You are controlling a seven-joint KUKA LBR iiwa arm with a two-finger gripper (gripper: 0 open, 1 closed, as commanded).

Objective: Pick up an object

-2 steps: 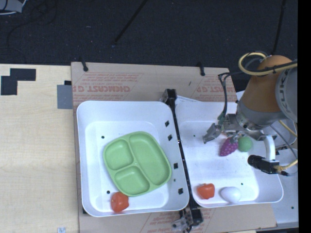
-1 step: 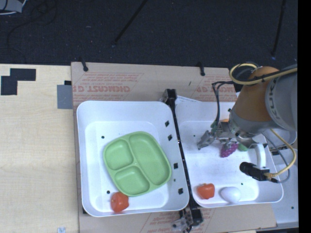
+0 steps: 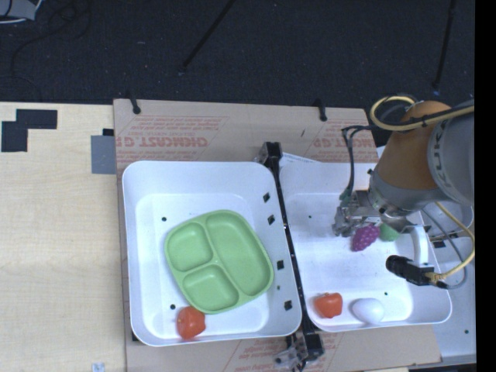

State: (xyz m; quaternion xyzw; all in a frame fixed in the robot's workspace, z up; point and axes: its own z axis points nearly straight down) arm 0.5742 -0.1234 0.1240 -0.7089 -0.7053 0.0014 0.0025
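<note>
Nearest us, a small red tomato-like fruit (image 3: 328,304) and a white egg-shaped object (image 3: 368,310) lie low in the right shallow white bin (image 3: 310,200). Farther back, the jaws (image 3: 353,222) hover touching a purple plastic grape bunch (image 3: 364,236); we cannot tell their opening. We judge the grasp pending: close, then lift.

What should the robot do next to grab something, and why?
Probably lower a little onto the purple grapes and try closing on them. The pincer sits in the right bin right beside the grapes, seemingly touching them, but I can't tell if it has them. The red toy and white egg lie farther off near the bin's front edge, so the grapes look like the easiest pick.
</note>
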